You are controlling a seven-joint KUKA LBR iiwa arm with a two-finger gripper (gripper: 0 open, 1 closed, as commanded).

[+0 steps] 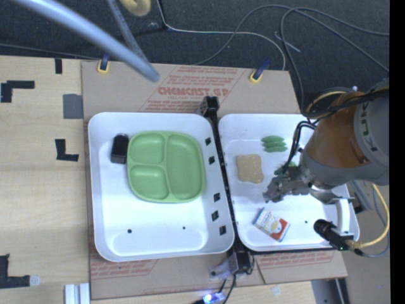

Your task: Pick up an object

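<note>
From my seat the gripper [276,192] hangs low over the right bin [253,124], just right of the tan sponge-like block [250,168] and above the small red-and-white packet [271,225]. I cannot tell from this angle how the claw is set, and nothing visible sits in it, so I count nothing as picked up. The green pods [274,144] lie further back, near the arm [345,147]. The left bin [101,189] holds a green divided plate [166,167] with a small black block [119,148] touching its left rim. My worry is that the claw sits between the tan block and the packet rather than squarely over either; a straight descent could land on bare floor, or clip the block's edge and shove it toward the divider. The packet also looks flat and thin, and could slip out.
</note>
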